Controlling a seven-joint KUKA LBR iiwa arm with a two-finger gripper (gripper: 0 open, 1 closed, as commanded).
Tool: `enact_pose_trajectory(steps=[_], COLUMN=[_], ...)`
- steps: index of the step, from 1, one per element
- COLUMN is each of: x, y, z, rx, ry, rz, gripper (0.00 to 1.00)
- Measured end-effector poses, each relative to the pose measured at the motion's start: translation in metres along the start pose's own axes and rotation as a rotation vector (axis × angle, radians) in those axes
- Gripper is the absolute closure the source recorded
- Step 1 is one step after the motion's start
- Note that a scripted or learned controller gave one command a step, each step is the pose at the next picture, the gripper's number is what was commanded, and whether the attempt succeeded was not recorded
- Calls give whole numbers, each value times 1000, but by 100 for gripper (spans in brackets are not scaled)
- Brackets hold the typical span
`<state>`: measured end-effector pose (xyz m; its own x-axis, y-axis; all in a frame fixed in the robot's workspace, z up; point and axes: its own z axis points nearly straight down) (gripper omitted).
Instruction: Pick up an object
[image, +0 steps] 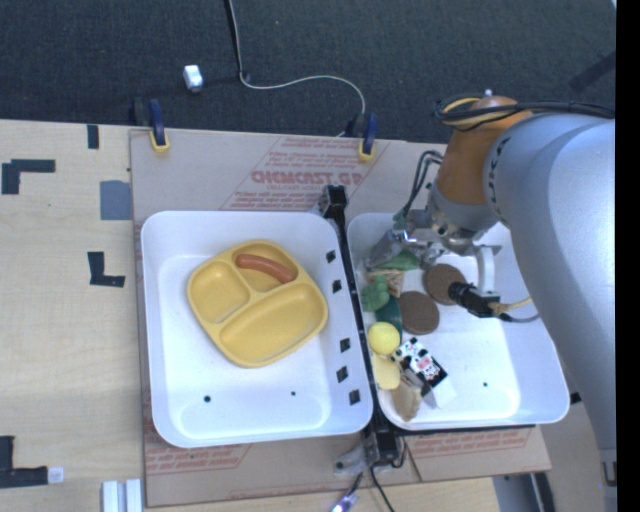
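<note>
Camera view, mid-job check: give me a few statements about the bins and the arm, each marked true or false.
1. The yellow divided plate lies in the left bin. True.
2. A sausage lies in one of the plate's compartments. True.
3. The yellow ball sits in the left bin. False: it is in the right bin, near the divider.
4. The gripper is over the left bin. False: it is over the right bin's far left corner.
5. The two brown discs lie in the right bin. True.
</note>
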<state>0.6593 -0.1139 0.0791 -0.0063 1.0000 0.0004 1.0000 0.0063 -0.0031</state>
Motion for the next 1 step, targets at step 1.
enact_pose_trajectory(steps=[1], x=[-92], y=[-8], z=[-43], rx=[-6], ry=[-6], rz=[12], gripper=[0])
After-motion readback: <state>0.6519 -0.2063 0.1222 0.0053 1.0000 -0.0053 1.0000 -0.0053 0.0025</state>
